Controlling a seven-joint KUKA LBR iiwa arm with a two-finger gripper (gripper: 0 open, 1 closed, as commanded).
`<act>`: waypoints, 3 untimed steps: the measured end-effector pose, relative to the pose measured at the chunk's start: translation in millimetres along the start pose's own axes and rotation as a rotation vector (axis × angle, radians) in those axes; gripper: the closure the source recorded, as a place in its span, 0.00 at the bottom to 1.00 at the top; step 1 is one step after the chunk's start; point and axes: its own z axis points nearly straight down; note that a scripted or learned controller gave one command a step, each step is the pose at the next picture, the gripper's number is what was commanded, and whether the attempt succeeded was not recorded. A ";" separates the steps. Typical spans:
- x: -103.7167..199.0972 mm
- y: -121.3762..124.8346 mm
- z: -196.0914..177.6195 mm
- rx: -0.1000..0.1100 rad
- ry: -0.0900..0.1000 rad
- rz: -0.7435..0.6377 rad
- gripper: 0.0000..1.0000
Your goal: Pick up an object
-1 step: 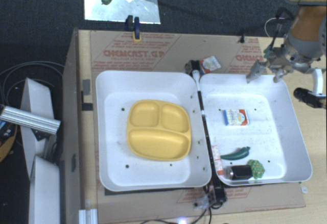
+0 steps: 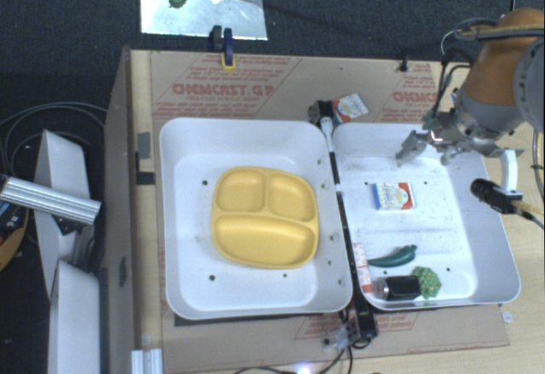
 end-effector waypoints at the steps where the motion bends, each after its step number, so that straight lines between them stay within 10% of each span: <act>1: 19.8 -6.6 39.6 -0.001 0.000 -0.004 0.00; 2: 11.2 -20.5 61.5 -0.017 0.003 -0.002 0.00; 3: -8.7 -41.8 8.3 -0.004 -0.002 0.001 0.00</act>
